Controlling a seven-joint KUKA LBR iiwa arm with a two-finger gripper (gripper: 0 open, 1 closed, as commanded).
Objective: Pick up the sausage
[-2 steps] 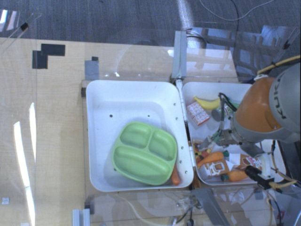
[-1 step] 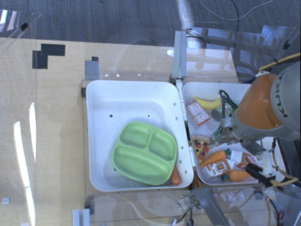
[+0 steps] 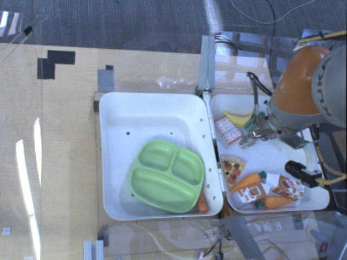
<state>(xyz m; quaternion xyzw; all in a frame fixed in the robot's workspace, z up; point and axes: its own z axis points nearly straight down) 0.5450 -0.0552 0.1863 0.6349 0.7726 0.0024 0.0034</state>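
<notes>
- While the grey arm with its orange band reaches in from the right edge of the frame, its gripper hangs over the upper part of the right bin, a little right of the frame's centre.
- Whether the gripper is spread or pressed together cannot be told from this slanted view. Its tip is a blur of grey metal against the white bin floor.
- The sausage, a short orange-brown piece, lies in the left bin at that bin's lower right corner. It is tucked between the rim of the green plate and the wall that divides the two bins.
- That spot is below the frame's centre and well apart from the gripper, which is over the other bin.
- The green plate has three compartments and rests in the lower half of the left bin, turned at a slant.
- A yellow banana lies in the upper left of the right bin, just left of the gripper.
- A red-and-white packet sits directly below the banana, close to the dividing wall.
- A pizza slice lies lower down along the same wall.
- Toward the lower edge of the right bin, a carrot, a small carton, a second carrot and a brown-and-white packet are clustered close together.
</notes>
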